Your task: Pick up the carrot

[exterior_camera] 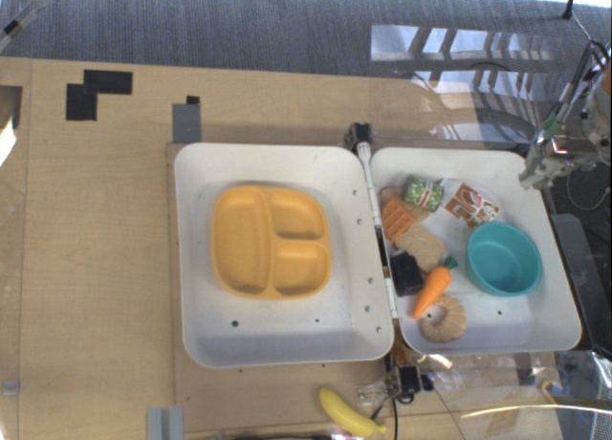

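From my seat, the small orange plastic carrot with a green tuft (432, 290) lies in the right-hand white bin (559, 328), toward its near-left part. Its long axis runs on a slant: green top pointing far and right, tip pointing near and left. The tip end touches, or very nearly touches, a round tan biscuit-like piece (444, 319), and a black block (404, 273) sits just beside it on the left.

The pale two-finger gripper (537, 168) hangs at the far-right corner of that same bin, over the rim. So the carrot lies well apart from it, to the near left, with the teal plastic bowl (503, 257) sitting between the two on a straight line. I judge the next move must carry the wrist across or around the bowl and turn it so the fingers close across the slanted body, not along it.

The fingers are small and washed out against the clutter; I cannot tell whether they are apart or together.

Counting: one carrot, one bowl, one yellow divided plate (271, 241) in the left bin (191, 237), two bins, and one yellow banana (346, 413) on the bench at the near edge.
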Robot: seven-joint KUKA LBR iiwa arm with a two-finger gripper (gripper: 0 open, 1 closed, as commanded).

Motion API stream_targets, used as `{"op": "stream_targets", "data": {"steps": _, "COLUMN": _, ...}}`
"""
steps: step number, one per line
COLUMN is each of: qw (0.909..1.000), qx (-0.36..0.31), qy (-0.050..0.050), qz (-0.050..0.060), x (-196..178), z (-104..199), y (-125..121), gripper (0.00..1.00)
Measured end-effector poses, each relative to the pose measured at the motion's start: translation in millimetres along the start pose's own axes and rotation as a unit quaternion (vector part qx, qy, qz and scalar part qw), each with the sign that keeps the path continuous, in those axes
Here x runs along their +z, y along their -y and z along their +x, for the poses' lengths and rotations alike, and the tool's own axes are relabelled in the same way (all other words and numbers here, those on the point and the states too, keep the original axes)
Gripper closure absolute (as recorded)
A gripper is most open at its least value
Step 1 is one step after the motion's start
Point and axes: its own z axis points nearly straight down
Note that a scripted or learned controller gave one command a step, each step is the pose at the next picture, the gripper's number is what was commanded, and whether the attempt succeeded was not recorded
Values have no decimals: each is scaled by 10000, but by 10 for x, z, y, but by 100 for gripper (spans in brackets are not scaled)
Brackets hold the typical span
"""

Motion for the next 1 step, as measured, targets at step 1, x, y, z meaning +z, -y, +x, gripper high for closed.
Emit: {"op": "stream_targets", "data": {"steps": 1, "qw": 9965, "qx": -832, "qy": -53, "qz": 91, "x": 1611, "z": 750, "y": 526, "gripper": 0}}
